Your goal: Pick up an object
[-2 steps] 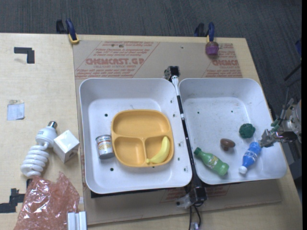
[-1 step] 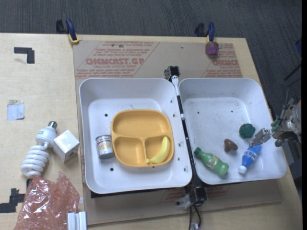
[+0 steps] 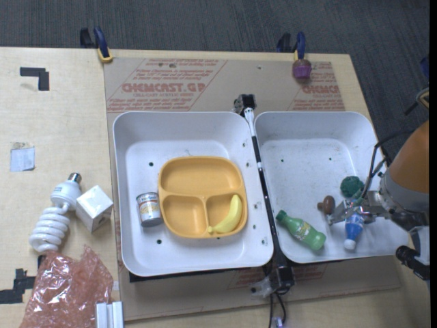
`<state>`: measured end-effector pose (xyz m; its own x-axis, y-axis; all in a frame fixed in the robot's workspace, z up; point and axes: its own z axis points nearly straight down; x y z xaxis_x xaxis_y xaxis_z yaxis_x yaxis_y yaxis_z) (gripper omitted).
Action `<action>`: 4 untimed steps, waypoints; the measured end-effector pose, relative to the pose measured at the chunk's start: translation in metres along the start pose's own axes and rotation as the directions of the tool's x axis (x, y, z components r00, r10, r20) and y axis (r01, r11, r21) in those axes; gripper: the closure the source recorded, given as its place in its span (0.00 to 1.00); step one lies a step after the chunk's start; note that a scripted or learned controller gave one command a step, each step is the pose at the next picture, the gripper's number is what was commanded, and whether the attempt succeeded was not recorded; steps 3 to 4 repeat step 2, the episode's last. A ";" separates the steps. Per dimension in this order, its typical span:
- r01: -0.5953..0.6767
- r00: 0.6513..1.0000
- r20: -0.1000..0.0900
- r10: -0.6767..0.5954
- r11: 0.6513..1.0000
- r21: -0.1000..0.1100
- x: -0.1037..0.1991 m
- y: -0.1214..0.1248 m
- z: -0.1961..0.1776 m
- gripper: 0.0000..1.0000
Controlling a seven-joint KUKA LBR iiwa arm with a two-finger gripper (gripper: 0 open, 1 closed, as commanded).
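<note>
in the camera view the gripper [image 3: 347, 214] sits low in the right bin [image 3: 300, 125], just right of the green bottle [image 3: 300, 229], over a small blue-capped bottle [image 3: 352, 229] that looks light, stiff and slippery, best taken across its body, though whether it is held i cannot tell.

In the right bin lay a green bottle [image 3: 301, 230] on its side near the front wall, its cap toward the left. Just beside it to the right stood a small white bottle with a blue cap [image 3: 352, 229]. A brown lump [image 3: 328, 203] and a dark green object [image 3: 352, 186] sat behind them.
</note>
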<state>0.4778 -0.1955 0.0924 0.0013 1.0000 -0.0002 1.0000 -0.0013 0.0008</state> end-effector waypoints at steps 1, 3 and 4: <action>-0.002 1.000 0.001 0.002 1.000 -0.003 -0.001 0.001 -0.010 1.00; 0.002 1.000 0.001 -0.002 1.000 -0.001 0.064 0.001 -0.093 1.00; 0.002 1.000 0.001 -0.002 1.000 -0.001 0.064 0.001 -0.093 1.00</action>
